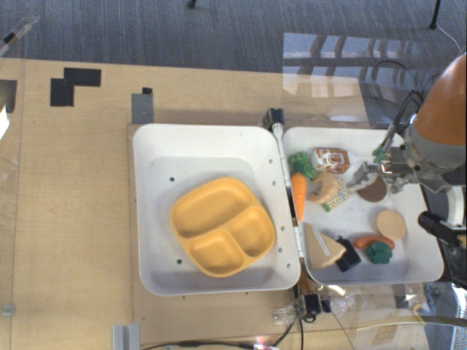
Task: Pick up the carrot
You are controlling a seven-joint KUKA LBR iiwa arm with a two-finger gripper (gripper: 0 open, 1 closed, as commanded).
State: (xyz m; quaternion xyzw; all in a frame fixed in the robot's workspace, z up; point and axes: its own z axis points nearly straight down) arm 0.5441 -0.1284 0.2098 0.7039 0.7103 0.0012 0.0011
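Note:
The carrot (298, 193) is orange with a leafy green top and lies lengthwise against the left wall of the right bin (430, 268). The green end points to the far side. My gripper (370, 174) hangs over the middle right of the same bin, well to the right of the carrot and apart from it. It is just above a dark brown disc (374, 191). The grey arm with its orange band (444, 108) comes in from the right edge.
Around the carrot in the right bin lie a small printed packet (330, 159), a pale cracker-like piece (327, 191), a tan round (392, 224), a red and green toy vegetable (376, 248) and a beige wedge (325, 245). The left bin (157, 159) holds a yellow divided plate (222, 226).

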